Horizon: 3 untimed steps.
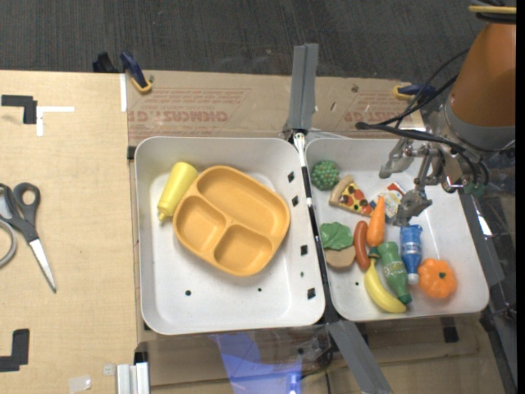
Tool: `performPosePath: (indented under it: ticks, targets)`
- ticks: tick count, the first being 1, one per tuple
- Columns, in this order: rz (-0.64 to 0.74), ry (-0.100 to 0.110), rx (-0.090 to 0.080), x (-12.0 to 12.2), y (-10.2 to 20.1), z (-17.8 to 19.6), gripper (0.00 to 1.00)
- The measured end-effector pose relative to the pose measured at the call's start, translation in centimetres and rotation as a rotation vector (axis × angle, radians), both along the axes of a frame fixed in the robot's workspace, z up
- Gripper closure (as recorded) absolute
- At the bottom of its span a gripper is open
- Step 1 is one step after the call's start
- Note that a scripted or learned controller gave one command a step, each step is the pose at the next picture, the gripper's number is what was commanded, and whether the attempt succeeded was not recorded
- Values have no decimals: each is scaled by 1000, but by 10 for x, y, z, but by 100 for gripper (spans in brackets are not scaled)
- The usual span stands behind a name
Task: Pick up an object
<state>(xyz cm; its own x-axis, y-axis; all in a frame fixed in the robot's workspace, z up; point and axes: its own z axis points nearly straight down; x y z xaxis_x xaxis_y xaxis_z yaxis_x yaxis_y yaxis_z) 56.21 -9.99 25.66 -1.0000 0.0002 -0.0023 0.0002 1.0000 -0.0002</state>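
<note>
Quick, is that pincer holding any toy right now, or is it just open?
Pincer: above the right bin, near the carrot; whether it is open, closed or holding anything cannot be told.

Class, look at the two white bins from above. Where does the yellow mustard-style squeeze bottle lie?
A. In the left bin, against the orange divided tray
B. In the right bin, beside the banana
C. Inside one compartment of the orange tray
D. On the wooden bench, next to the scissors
A: the yellow squeeze bottle lies in the left white bin, along the upper left edge of the orange three-compartment plastic tray, not inside any of its compartments.
</note>
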Motion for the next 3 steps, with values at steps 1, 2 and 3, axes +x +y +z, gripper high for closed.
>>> performPosePath:
  ticks: [1, 2, 3]
  targets:
    - [-101, 2, 1, -81, -1, -117, 0]
    - [-277, -16, 1, -46, 6, -156, 0]
    - [-332, -4, 0, -83, -2, -163, 0]
